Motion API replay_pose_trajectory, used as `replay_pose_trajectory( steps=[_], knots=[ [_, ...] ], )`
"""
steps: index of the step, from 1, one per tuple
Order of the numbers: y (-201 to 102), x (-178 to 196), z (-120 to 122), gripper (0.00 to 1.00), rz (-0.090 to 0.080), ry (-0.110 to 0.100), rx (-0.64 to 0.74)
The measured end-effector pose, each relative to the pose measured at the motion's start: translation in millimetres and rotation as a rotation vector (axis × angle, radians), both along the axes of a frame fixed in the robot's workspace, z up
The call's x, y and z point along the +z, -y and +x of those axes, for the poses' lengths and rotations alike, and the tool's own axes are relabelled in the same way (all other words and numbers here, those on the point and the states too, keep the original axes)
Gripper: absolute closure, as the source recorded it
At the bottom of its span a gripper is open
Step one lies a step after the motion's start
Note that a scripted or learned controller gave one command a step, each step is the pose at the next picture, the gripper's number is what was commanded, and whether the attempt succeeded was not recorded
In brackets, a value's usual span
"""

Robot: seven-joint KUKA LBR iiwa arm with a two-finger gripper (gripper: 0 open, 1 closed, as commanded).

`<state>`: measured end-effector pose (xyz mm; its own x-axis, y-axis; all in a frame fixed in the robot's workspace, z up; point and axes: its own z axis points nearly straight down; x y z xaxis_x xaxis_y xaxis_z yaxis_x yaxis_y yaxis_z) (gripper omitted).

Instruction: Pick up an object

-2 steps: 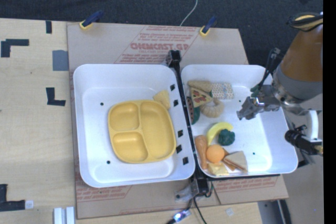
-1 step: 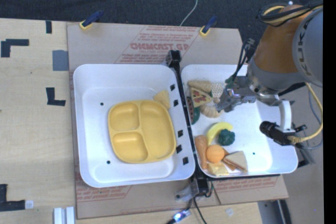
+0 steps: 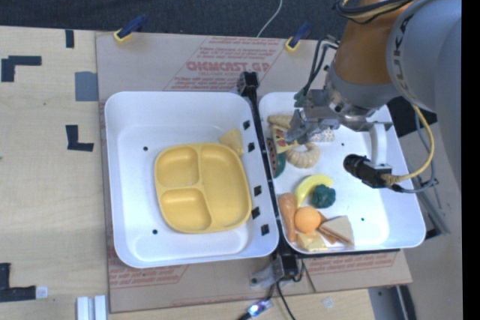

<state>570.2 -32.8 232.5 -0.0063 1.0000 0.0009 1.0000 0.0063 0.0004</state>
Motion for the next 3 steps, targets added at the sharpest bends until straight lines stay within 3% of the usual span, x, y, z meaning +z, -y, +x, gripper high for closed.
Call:
replay_pose_trajectory(
  steps=[1, 3],
  knots=[
    [-43, -10, 38, 1.0, 0.0, 0.0, 0.0],
    [-67, -10, 50, 1.0, -0.002, -0.003, -0.005]
  ],
)
